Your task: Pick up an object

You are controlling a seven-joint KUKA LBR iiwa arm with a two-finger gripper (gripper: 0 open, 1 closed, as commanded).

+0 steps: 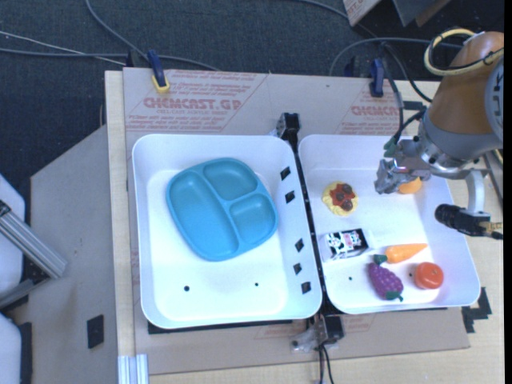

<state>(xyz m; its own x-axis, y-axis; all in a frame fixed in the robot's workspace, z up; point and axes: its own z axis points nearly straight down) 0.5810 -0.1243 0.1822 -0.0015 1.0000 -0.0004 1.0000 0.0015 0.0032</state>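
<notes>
Reaching in over the right bin (460,250), the gripper (392,178) hangs low near that bin's far side, with a small orange object (410,186) touching or just beside its tip; whether it is pinched I cannot tell. Relative to the gripper, a round yellow toy with a red topping (340,198) lies just left. A black-and-white carton (346,242), a toy carrot (404,253), purple grapes (385,281) and a red tomato (429,275) sit nearer the camera. Well left, a blue divided plate (222,208) rests in the left bin (156,282).
</notes>
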